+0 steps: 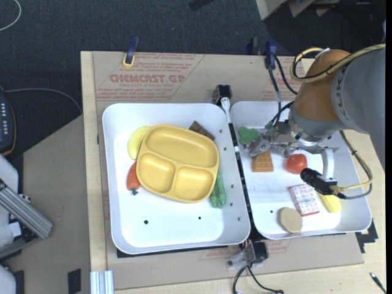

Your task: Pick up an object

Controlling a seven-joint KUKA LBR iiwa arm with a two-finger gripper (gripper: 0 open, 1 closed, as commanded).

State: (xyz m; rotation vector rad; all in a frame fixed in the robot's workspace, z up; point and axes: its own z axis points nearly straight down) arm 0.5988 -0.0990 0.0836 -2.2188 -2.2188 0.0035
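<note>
The grey KUKA arm with its orange band [318, 94] reaches in from the right and hangs over the upper part of the right-hand shallow white bin [358, 222], its two-finger gripper [269, 141] low among the objects there; the metal parts are too tangled in this slanted view for me to tell whether the jaws are spread or pressed together, and nothing can be seen pinched between them. The likeliest target, in my judgement, is the small flat orange waffle-like square [263, 162], which lies just below the gripper, toward the near edge of the bin, with its sides roughly parallel to the bin's walls and no marked long axis. A small green leafy toy [248, 134] lies just to the left of the gripper, near the divide between the bins, and a round red tomato-like piece [296, 162] sits to its lower right. So a short drop toward the near side would bring the jaws over the square. Further down the same bin lie one red-and-white packet [305, 199], one yellow piece [331, 203] and one tan round disc [291, 220]: six objects in all there. The left-hand white bin [165, 234] holds one yellow compartment tray [177, 162] overlying one yellow rounded piece [137, 141], one red-orange piece [132, 178], one green piece [218, 193] and one brown piece [200, 129].
</note>
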